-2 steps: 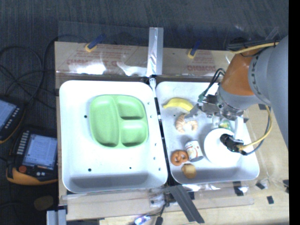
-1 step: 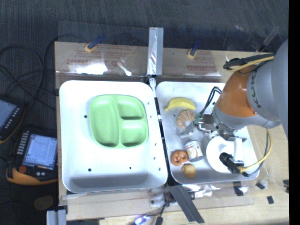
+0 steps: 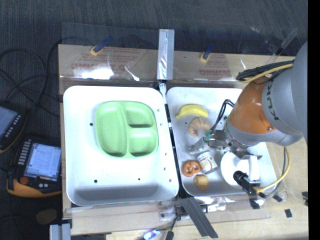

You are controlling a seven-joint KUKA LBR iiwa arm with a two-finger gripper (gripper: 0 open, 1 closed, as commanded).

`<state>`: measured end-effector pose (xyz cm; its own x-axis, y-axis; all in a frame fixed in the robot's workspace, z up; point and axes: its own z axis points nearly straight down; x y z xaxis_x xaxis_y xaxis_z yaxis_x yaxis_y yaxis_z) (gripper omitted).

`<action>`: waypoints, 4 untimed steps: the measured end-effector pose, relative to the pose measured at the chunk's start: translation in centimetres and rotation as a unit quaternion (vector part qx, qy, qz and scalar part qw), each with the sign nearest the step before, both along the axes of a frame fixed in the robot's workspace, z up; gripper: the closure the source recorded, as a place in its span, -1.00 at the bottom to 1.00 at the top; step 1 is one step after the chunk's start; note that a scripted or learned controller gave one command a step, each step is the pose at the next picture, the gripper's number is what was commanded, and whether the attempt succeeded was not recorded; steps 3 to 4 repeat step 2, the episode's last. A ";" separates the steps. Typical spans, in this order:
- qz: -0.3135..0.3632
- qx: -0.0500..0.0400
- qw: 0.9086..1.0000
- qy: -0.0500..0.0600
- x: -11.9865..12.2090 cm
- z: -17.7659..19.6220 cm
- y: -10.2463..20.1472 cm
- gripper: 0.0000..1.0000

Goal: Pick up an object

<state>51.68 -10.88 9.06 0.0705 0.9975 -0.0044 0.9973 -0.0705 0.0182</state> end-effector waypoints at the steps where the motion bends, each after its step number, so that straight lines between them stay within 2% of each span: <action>1: 0.001 0.002 1.000 0.001 0.0 0.9 0.1 1.00; 2: -0.080 0.003 0.997 0.010 3.9 9.2 5.8 1.00; 4: -0.080 0.003 0.997 0.010 3.9 9.2 5.8 1.00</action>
